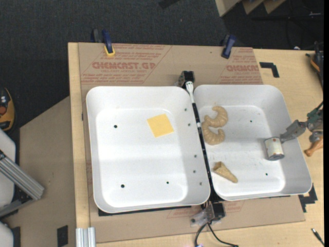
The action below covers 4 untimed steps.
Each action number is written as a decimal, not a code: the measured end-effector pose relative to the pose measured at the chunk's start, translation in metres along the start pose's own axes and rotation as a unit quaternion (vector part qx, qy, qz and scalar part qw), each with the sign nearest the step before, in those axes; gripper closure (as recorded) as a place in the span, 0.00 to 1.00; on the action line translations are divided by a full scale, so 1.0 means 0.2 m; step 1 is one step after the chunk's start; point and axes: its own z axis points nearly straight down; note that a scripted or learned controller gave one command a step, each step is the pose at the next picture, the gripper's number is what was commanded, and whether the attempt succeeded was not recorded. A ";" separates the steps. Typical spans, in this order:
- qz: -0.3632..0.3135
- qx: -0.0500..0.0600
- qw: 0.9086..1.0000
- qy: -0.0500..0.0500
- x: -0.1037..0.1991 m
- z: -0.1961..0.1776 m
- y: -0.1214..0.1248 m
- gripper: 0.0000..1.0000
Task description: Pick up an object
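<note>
Hand [294, 130] at right bin's [257, 98] edge (grip cannot be told), grey cylinder [274, 148] just beside it, two croissants [217, 117] at its left side, yellow cheese slice [160, 125] in left bin [103, 138].

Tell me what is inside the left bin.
Inside the left bin lies one flat yellow square, apart from the walls. A few small dark dots mark the bare floor. The patch of floor under the square is covered, so it cannot be checked.

The left bin [97, 138] holds one yellow square slice [160, 125]. In the right bin [289, 109], the upper croissant [218, 116] touches the lower croissant [214, 136]. A tan cone [224, 172] and a grey cylinder [274, 148] lie apart.
</note>
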 end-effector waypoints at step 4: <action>-0.001 -0.009 1.000 -0.002 0.46 -1.22 0.20 1.00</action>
